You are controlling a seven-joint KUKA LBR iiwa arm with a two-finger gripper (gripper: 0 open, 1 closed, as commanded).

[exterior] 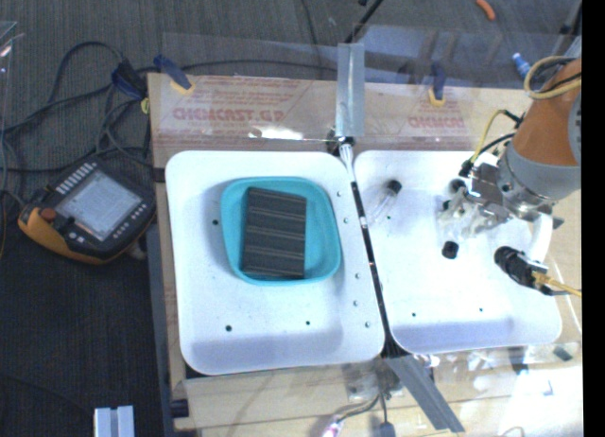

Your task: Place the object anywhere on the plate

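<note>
The tool [465, 206] is hovering low over the right bin [473, 326], and whether it is open or closed cannot be told from here. The dark ridged block [274, 232] is already lying flat on the teal plate [324, 241] in the left bin [203, 312], well apart from the tool. Judging by that, the placing looks done; the tool should be lifting straight up and staying away from the two small dark pieces [450, 250] near it on the right bin's floor.
</note>
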